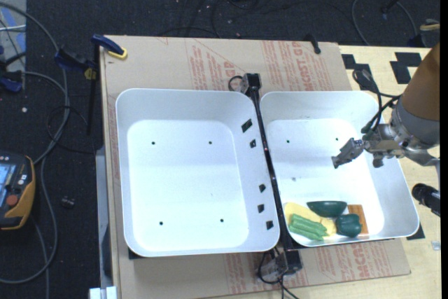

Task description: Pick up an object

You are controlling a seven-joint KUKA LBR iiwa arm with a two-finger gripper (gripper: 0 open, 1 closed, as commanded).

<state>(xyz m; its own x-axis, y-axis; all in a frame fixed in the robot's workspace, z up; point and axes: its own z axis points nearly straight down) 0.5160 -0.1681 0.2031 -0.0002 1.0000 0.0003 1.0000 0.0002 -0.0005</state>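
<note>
Two bins are set side by side on the table (210,66), the left bin (185,171) touching the right bin (392,185) along a shared divider. A cluster of objects (327,218) is gathered in the near corner of the right bin, against its front wall. The gripper (344,154) is positioned over the right bin's middle, behind the cluster and apart from it.

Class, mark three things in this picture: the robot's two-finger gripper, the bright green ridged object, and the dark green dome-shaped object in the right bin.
Two-finger gripper (343,155), camera view, at its fingertips.
Bright green ridged object (306,226), camera view, middle of its top.
Dark green dome-shaped object (327,207), camera view, centre of its rounded surface.
</note>
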